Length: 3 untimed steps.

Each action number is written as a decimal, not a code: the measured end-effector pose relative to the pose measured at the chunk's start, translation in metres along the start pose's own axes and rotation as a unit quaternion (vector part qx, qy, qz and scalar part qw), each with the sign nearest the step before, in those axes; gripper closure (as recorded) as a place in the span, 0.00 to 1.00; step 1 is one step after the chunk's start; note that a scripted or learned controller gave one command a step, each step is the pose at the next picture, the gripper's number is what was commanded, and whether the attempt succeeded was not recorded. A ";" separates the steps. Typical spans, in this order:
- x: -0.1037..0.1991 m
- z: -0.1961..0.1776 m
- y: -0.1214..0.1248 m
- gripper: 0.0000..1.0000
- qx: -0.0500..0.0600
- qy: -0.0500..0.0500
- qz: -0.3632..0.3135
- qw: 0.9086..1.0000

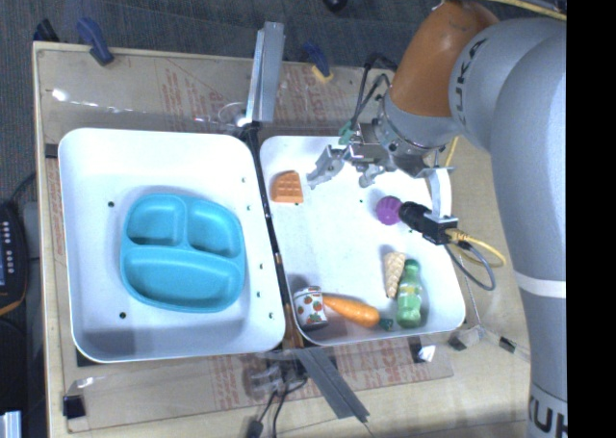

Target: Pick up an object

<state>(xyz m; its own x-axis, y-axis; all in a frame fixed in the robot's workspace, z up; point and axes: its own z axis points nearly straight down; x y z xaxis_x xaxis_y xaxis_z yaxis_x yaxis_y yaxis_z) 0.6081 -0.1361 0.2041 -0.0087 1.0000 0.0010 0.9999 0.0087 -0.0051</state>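
From above, the right bin [438, 325] holds six small things: an orange waffle-patterned piece [287, 187] near its upper left corner, a purple ball-like toy [388, 210] toward the right side, a cream cone-shaped piece [393, 272] and a green bottle [410, 295] side by side near the lower right, an orange carrot [350, 310] lying along the lower wall, and a small patterned cup [308, 305] on its side at the lower left corner, touching the carrot's blunt end. The left bin [91, 152] holds one thing, a blue divided tray [183, 253] with three compartments, lying near its middle. The gripper [339, 162] hangs over the upper part of the right bin, just right of the waffle-patterned piece, and nothing sits between its fingers; whether they are spread or closed I cannot tell.
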 end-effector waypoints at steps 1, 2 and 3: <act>-0.017 0.114 -0.085 0.00 -0.001 0.000 0.001 1.000; -0.048 0.113 -0.033 0.00 -0.002 0.000 0.000 1.000; -0.035 0.112 0.015 0.00 -0.002 0.000 0.000 1.000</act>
<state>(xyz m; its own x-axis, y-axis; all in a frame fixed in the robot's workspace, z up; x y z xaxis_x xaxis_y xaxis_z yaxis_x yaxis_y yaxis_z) 0.6233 -0.1712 0.0923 -0.0078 1.0000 0.0012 1.0000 0.0078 -0.0010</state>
